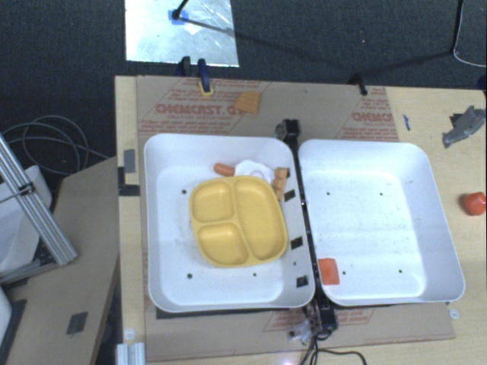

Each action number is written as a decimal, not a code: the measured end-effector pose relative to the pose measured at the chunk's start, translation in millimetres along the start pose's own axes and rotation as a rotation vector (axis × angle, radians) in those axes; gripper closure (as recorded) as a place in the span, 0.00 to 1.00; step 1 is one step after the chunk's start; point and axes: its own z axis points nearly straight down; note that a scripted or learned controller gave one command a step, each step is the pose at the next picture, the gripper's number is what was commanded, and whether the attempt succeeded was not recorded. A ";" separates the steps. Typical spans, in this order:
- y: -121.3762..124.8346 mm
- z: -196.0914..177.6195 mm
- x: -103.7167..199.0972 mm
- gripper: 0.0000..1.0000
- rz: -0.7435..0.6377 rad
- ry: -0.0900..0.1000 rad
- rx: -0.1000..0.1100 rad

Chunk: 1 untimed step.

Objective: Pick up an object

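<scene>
Whether the end effector is released or clenched cannot be told.

The brown sheet (319, 105) under the bins carries red print: "CHEMCAST" can be read behind the left bin (163, 226), and the same print, only partly legible, behind the right bin (434, 226).

Things to pick lie in both bins. In the left bin a yellow plate (236, 223) with three compartments sits near the middle. Just behind it are an orange stick (224, 169), a white piece (253, 170) and a tan piece (281, 179) close to the bin's right wall. In the right bin an orange block (329, 271) lies alone in the near left corner.

On the counter (456, 166), right of the bins, lie a grey thing (464, 125) and a red thing (473, 203). A tan scrap (247, 102) lies on the sheet near a blue and yellow clamp (204, 78).
</scene>
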 end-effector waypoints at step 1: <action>-69.3 -8.8 -0.3 0.00 0.005 0.001 0.001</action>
